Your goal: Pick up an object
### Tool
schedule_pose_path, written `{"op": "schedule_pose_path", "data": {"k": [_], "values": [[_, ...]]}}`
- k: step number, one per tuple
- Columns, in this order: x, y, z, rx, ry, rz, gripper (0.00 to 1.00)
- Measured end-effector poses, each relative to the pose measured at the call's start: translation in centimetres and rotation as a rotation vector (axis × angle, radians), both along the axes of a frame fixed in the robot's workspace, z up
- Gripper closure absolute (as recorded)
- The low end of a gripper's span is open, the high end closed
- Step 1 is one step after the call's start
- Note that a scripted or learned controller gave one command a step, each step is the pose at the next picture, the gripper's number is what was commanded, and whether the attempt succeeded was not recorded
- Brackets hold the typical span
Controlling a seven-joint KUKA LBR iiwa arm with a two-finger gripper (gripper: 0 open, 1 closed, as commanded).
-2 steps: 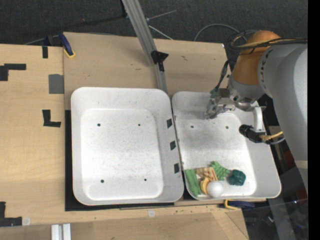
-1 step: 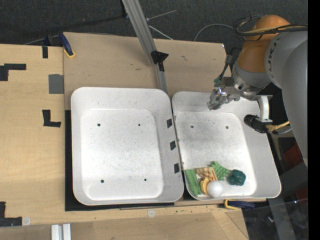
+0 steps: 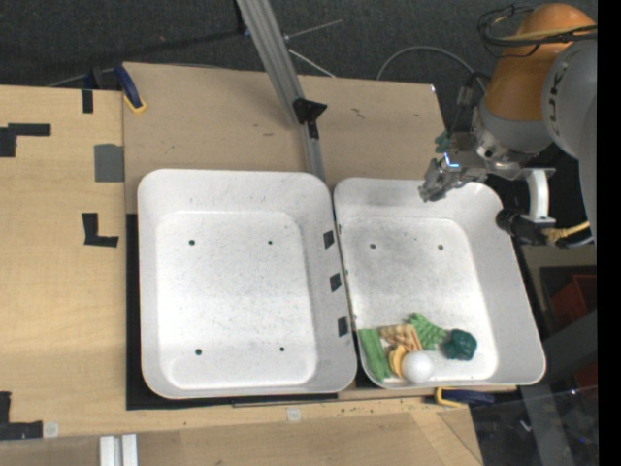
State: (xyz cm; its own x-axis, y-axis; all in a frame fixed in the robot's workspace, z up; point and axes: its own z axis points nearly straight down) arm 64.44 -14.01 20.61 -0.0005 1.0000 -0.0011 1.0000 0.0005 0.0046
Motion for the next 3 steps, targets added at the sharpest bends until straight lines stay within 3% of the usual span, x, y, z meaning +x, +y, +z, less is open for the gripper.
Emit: {"op": "schedule_pose_path", "data": {"k": [1, 3], "values": [[0.7, 0.9, 5.5, 0.001, -0.001, 0.002, 1.0], [-2.5, 11.6, 5.2, 0.003, 0.007, 0.007, 1.0]]}}
